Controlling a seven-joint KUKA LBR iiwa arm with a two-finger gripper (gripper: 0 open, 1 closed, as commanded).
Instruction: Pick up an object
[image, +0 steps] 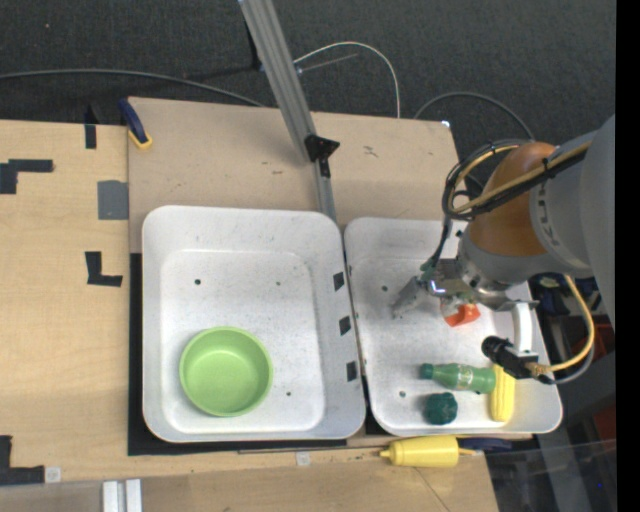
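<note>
**Operator:** What does the camera view give me to work with?

**Technician:** You see two white bins. The left bin (160, 300) holds a green bowl (226, 371) in its lower left. The right bin (385, 250), right of centre, holds the candidate objects: a green bottle (458, 377) lying on its side, a dark green lump (439, 407) just below it, a yellow piece (502, 396) beside the bottle's right end, and a small orange item (461, 316) above them.

**Operator:** Where is the gripper (422, 286)?

**Technician:** It sits low in the upper middle of the right bin, under the grey arm (560, 215). You see two fingers spread apart, with bare bin floor between them. It grips nothing.

**Operator:** Which object is the likely target?

**Technician:** The orange item is nearest, just right of the fingers. Whether they touch it cannot be told.

**Operator:** How do you advise doing the pick well?

**Technician:** Centre the spread fingers over one object before closing. Keep the span clear of the bin wall. If you choose the bottle, close across its narrow width, not along its length. Confirm the object sits between the fingers before you lift.

**Operator:** Anything outside the bins?

**Technician:** A yellow bottle (425, 452) lies on the bench below the right bin. Treat it as out of reach.
</note>
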